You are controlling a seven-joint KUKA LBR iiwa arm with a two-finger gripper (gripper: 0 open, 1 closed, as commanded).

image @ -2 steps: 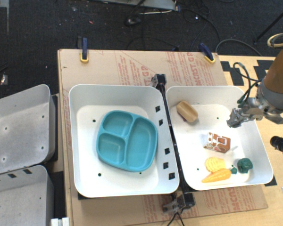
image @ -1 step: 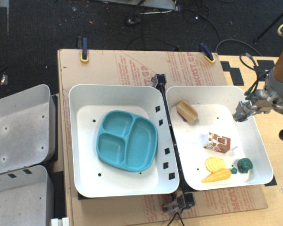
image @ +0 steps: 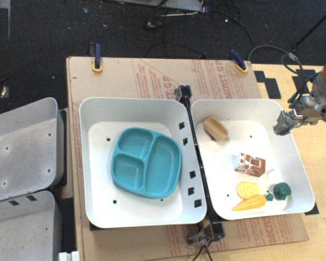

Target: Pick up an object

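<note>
Two white bins sit side by side on the bench. The left bin (image: pixel 92 162) holds one teal divided plate (image: pixel 146 162), central. The right bin (image: pixel 293 145) holds five items: one tan bread roll (image: pixel 215 129) near its far left corner, one brown-and-white carton (image: pixel 251 165) mid-floor, and a yellow corn piece (image: pixel 247 189), orange carrot (image: pixel 249 203) and green broccoli (image: pixel 282 191) along its near edge. No print on the carton is legible. The gripper (image: pixel 284 124) hangs over the right bin's far right edge, holding nothing; finger state cannot be determined. The bin floor beneath is bare.
</note>
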